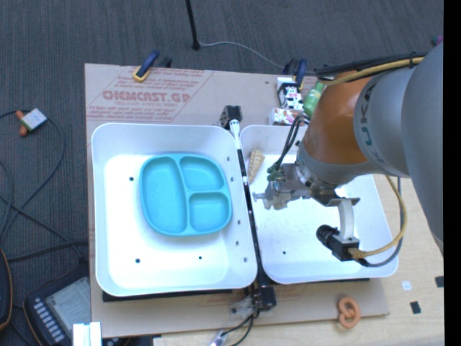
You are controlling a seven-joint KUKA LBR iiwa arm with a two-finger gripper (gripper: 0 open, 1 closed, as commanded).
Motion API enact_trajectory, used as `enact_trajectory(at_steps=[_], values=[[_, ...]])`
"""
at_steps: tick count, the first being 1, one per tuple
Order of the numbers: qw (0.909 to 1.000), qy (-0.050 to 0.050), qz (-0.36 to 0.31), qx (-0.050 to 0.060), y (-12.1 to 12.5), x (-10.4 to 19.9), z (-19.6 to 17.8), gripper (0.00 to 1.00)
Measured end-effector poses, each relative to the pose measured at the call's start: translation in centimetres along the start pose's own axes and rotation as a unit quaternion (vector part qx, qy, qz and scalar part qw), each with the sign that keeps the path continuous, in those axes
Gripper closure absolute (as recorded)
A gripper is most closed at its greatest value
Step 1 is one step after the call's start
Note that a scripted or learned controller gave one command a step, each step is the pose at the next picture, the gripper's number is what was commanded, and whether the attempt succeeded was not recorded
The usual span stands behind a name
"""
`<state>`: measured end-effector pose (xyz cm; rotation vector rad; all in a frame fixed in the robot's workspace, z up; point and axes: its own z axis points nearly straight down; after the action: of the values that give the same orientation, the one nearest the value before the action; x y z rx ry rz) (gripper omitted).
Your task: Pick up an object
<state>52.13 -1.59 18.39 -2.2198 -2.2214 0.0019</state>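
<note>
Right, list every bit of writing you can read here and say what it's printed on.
"CHEMCAST GP", red print on the brown board under the bins, seen upside-down and partly blurred, so the reading is not certain.
Smaller red lines below it: too blurred to read.
Dark letters on the grey arm: partly seen, unreadable.

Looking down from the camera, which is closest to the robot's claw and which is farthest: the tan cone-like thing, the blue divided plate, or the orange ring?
Measured from the gripper in the right bin:
1. Tan cone-like thing, in the same bin, just up and left of it.
2. Blue divided plate, in the left bin.
3. Orange ring, on the board below the right bin.
</note>
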Motion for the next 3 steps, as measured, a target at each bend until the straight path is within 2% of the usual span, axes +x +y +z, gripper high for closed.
enact_trajectory(at_steps=[1,3], values=[[1.0000,0.000,0.000,0.000,-3.06,2.21,0.01,1.00],[1.0000,0.000,0.000,0.000,-3.77,2.77,0.00,1.00]])
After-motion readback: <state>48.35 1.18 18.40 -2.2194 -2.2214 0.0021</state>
